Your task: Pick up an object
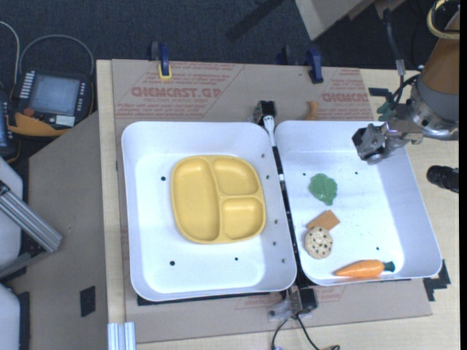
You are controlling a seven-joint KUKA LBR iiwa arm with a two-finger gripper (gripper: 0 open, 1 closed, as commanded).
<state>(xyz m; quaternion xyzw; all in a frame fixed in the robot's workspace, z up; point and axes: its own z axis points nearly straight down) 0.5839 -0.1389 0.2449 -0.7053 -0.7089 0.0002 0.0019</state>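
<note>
Yellow divided plate (217, 198) in left bin (139, 217), right bin (408, 217) with green piece (322, 187), cookie (318, 243), carrot (361, 269), gripper (370, 146) above

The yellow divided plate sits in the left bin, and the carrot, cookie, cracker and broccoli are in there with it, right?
Not quite. The plate is in the left bin, but the carrot, cookie, cracker and broccoli lie in the right bin, as the camera view shows.

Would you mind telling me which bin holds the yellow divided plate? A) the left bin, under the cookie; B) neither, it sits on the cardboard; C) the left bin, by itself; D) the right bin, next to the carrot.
C: the yellow divided plate lies alone in the left bin, while the carrot and the cookie lie in the right bin.
</note>
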